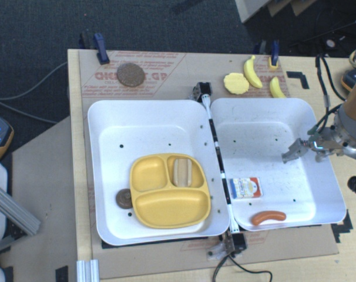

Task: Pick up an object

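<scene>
Your likeliest targets sit in the right bin [272, 113]: a small white carton [246, 188] with a blue and red label lying flat near the bin's left wall, and an orange-red sausage [268, 217] lying lengthwise close to the front rim, just beside and below the carton. Gripper [295, 152] hangs over the right side of that bin, well apart from both items, nothing between its fingers; the view is too small for you to judge how far the fingers are parted, so cannot tell. Left bin [107, 134] holds a yellow divided tray [166, 207] with a tan block [182, 172] in its upper right compartment, and a brown disc [124, 199] touching the tray's left edge. Behind the bins, on the cardboard-covered bench [84, 175], you have a larger brown disc [130, 74] at left, and at right a yellow lumpy piece [237, 83] beside two bananas [252, 73]. Blue clamps [100, 47] grip the back edge. Black clips [202, 90] join the bins. Dark carpet floor [43, 22] surrounds the bench, a cable crossing it at left.
</scene>
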